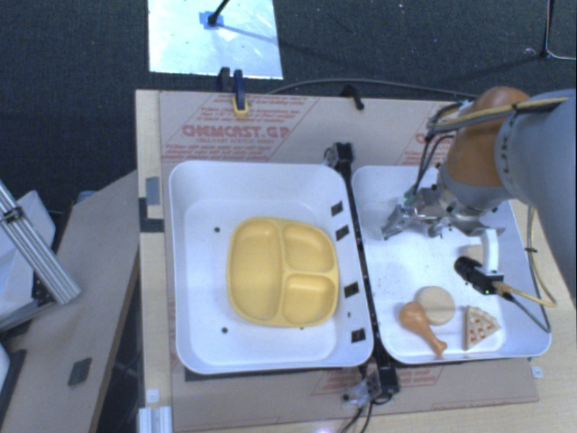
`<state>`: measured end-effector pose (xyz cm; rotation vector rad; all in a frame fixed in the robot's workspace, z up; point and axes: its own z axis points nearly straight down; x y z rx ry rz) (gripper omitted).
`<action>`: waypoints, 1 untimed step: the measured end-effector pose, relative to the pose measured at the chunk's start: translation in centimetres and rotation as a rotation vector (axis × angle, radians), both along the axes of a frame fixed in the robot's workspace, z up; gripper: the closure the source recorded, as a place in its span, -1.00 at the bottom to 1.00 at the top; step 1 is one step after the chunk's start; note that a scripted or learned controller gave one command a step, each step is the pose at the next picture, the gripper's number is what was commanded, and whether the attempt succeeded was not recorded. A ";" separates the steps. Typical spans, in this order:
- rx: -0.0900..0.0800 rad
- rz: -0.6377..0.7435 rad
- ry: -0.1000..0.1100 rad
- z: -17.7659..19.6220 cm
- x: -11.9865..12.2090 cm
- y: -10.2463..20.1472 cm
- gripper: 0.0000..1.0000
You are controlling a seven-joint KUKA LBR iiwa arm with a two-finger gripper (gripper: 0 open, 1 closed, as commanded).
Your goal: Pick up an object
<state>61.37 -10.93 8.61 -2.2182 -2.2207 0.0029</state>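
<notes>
Lying nearest in the right bin [389, 264] are 3 toy foods along its near edge: a tan drumstick [422, 325], a pizza slice [480, 327] to its right near the bin's near right corner, and a round beige bun [436, 304] just beyond them, close against the drumstick's thick end. Farther left, a yellow plate [284, 271] with 3 compartments lies flat in the middle of the left bin [200, 242]. Beyond the foods and well apart from them, the gripper [397, 224] sits low over the far half of the right bin; whether it is released or clenched cannot be told. Both bins rest on the tabletop [99, 242].
</notes>
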 end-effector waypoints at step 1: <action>-0.001 0.001 -0.007 1.4 0.2 -0.1 1.00</action>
